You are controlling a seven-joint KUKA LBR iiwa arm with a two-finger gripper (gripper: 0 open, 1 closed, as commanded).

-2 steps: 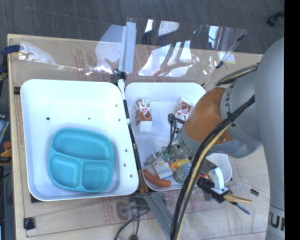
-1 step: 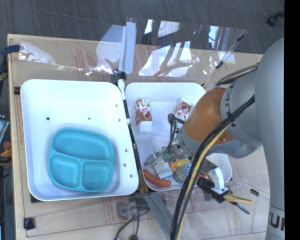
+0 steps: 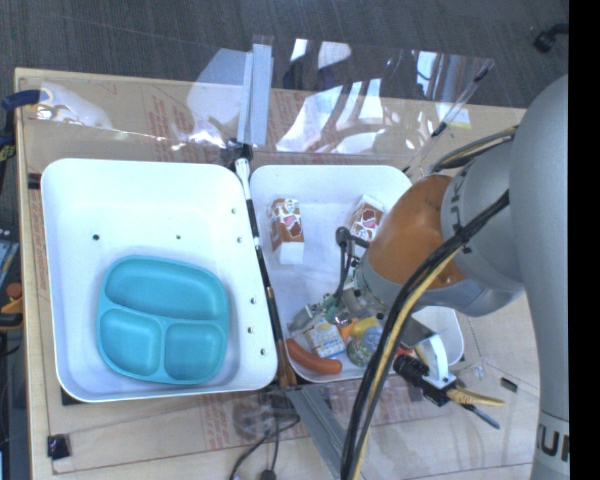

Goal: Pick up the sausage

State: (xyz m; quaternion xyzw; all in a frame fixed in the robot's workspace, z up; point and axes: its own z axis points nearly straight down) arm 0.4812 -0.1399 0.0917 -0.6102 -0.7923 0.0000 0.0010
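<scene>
The bench is a pale tan board [image 3: 130, 118] with faint red printing, seen at a slant from above; beyond it at 12 o'clock lies dark grey ribbed flooring [image 3: 130, 18] with a bright light reflection. A crumpled clear plastic sheet [image 3: 380, 98] covers the bench's far edge from 12 to 1 o'clock; a blue-handled clamp [image 3: 20, 99] grips the corner at 10 o'clock.

Two shallow white plastic bins sit side by side, touching along their inner walls. The left bin [image 3: 80, 198] holds a turquoise three-compartment plastic tray [image 3: 163, 319] at its 6 o'clock portion. The right bin [image 3: 325, 188] holds two small brown-and-white printed cartons: one [image 3: 287, 226] at its 11 o'clock, one [image 3: 366, 219] at its 1 o'clock, partly behind the arm.

The grey arm with its orange wrist band [image 3: 420, 233] enters from 3 o'clock and descends into the right bin; black and yellow cables [image 3: 395, 338] run along it. The two-finger gripper [image 3: 345, 303] stands over a cluster of small mixed items [image 3: 330, 333] at the bin's 6 o'clock; jaw state cannot be determined, since the wrist and clutter obscure it.

The reddish-orange sausage [image 3: 313, 359] lies on the floor of the right bin at its 7 o'clock corner, just beside the front wall, just below the cluster and apart from the gripper.
</scene>
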